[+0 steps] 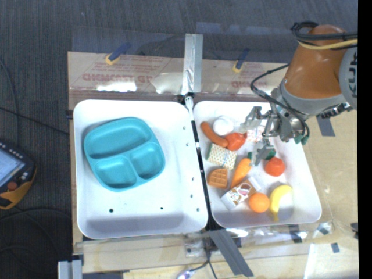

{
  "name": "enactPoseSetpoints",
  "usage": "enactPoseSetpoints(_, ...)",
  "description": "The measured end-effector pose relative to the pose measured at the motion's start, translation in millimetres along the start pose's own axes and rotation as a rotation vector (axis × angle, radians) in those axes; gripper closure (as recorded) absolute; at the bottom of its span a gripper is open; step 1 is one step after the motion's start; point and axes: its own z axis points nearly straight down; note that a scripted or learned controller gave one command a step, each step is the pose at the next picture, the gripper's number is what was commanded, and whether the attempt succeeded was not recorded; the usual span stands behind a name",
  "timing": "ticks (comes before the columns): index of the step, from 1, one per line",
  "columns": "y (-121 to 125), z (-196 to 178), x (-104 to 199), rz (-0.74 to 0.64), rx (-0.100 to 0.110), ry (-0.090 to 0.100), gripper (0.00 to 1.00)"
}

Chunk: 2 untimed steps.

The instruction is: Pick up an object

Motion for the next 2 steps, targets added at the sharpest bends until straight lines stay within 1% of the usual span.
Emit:
enactPoseSetpoints(1, -7, 92, 20, 0.010, 0.003, -0.030, 0.00)
enactPoseSetpoints(2, 17, 108, 13, -0.008, 0.006, -0.048, 0.00)
